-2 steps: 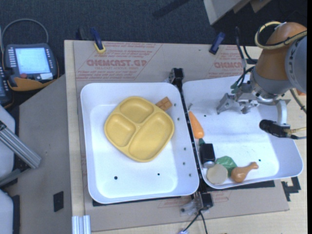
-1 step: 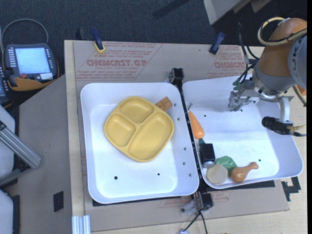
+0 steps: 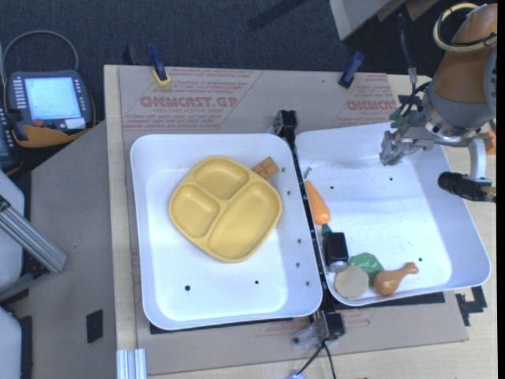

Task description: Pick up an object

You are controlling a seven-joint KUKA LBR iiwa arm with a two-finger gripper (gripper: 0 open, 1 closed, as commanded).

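Near edge of bench: we note cables and a small clamp [image 3: 331, 324] at the junction of the two bins, partly cut off by the frame bottom.

Right bin [image 3: 465, 247], near corner: a cluster of small objects. A brown drumstick-shaped toy [image 3: 394, 277] lies just beside a green item [image 3: 368, 262], which is partly covered by a pale round disc [image 3: 352, 282]; what the green item is, we cannot make out. A black block [image 3: 336, 247] sits against the left wall just above the disc. Further up the same wall lies an orange carrot-like piece [image 3: 317, 202].

Left bin [image 3: 150, 235]: a yellow three-compartment plate [image 3: 226, 208] rests in the upper middle. A small brown block [image 3: 266, 167] pokes out at the plate's far right edge, partly hidden by it.

Far part of right bin: the gripper [image 3: 390, 155] hangs over the bin's upper area, well apart from the object cluster. Its tip is small and dark against the white floor; we cannot tell how far the jaws stand apart, and we see nothing between them. The orange band [image 3: 461, 69] of the arm is cut off by the right frame edge.

Beyond the bins: printed cardboard [image 3: 197, 97], with a blue-and-yellow clamp [image 3: 160, 68] at its far edge; a pendant with a lit screen [image 3: 49, 101] at far left.
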